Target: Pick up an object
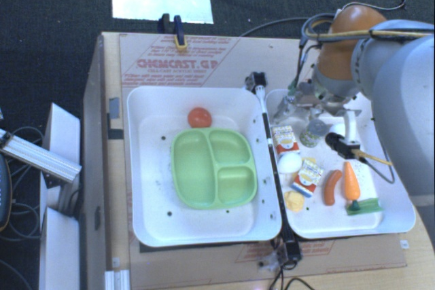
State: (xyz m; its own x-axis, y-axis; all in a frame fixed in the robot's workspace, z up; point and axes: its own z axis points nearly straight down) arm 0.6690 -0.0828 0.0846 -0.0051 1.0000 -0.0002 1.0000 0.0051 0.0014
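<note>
meanwhile jaws hover over right bin near can.

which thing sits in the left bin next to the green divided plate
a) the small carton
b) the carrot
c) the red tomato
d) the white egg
c: the red tomato lies in the left bin just beyond the far edge of the green divided plate, while the carrot, white egg and small carton all lie in the right bin.
</note>
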